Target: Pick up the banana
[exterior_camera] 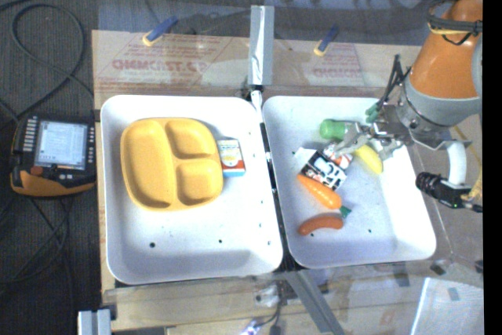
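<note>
A: Two white bins sit side by side; which one holds the banana (370, 159)?

B: The right bin (408, 235). The banana lies on its floor just beside the gripper (362, 139), on the side toward the arm's wrist and slightly below the tips. Part of it is covered by the gripper body.

A: State of the gripper?

B: Cannot tell. Nothing is visibly held, and the banana appears to rest on the bin floor.

A: What else lies close to the gripper?

B: A green item (334, 128) just beyond the tips, a black-and-white packet (326, 168) below and ahead of them, then a carrot (320, 191) and a sausage (320, 224) farther out the same way. The left bin (188, 247), well away from the gripper, holds a yellow tray (171, 162) and a small carton (230, 155).

A: Handling properties of the banana?

B: Judged as a toy piece: light, fairly stiff, with a smooth curved skin that may slide under pressure. No fragility concern is expected.

A: Recommended grip location?

B: Take it across the short width near mid-length, where the body is thickest and the sides most nearly parallel. Avoid the tapered ends; they are likely to squirt out. Keep the tips clear of the packet and the green item.
</note>
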`<state>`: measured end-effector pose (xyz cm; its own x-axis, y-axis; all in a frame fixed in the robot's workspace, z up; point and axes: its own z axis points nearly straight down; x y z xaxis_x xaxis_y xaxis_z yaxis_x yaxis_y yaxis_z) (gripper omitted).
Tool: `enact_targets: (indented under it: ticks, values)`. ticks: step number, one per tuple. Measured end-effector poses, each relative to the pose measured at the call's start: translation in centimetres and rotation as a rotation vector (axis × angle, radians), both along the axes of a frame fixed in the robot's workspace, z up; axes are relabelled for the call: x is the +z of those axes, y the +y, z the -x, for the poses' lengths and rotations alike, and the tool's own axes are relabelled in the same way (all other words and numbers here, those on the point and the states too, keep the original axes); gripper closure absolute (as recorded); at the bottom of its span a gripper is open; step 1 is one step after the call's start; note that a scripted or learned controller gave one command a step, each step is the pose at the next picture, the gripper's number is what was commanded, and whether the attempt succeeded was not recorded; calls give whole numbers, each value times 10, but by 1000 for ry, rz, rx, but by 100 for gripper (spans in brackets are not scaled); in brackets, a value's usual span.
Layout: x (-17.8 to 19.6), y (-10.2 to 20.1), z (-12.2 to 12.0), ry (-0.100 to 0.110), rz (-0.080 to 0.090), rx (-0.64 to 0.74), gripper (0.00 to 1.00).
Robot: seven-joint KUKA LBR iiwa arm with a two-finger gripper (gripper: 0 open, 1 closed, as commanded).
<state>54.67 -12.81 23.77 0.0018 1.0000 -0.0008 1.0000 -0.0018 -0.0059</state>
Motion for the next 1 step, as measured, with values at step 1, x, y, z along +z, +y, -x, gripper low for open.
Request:
enact_targets:
  ticks: [1]
  values:
    - [6,0,-1,5,1,-3,100]
